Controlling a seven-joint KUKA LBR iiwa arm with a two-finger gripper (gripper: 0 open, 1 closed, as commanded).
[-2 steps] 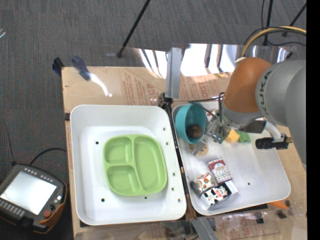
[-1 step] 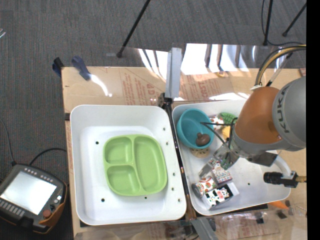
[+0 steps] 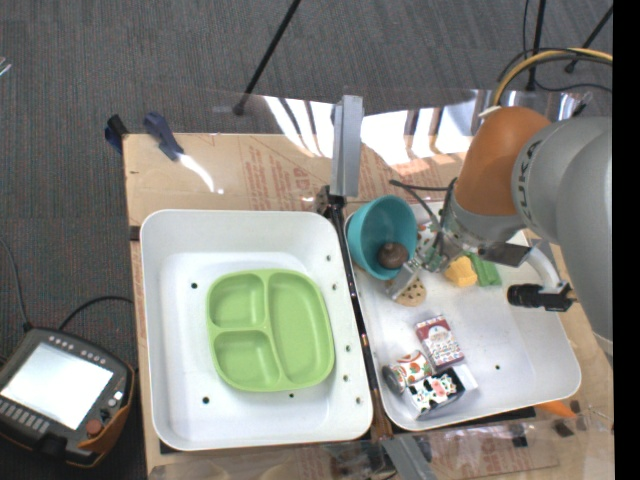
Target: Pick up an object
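Observation:
My gripper [image 3: 428,252] is low over the back of the right bin [image 3: 520,353], beside the mouth of a teal cup [image 3: 375,230] that lies on its side. A brown ball [image 3: 393,255] sits in the cup's opening, just left of the gripper. Directly below the gripper lies a speckled cookie [image 3: 409,290]. A yellow block [image 3: 460,272] and a green block [image 3: 487,271] rest just right of it, partly under the wrist. The arm's orange band [image 3: 497,173] and grey body hide the bin's back right corner.
Nearer the front of the right bin lie a small red box [image 3: 438,340], a patterned little cup [image 3: 409,371] and a black-and-white box [image 3: 441,389]. The left bin [image 3: 180,258] holds a green divided plate [image 3: 270,328]. A black handle [image 3: 538,295] juts from the arm.

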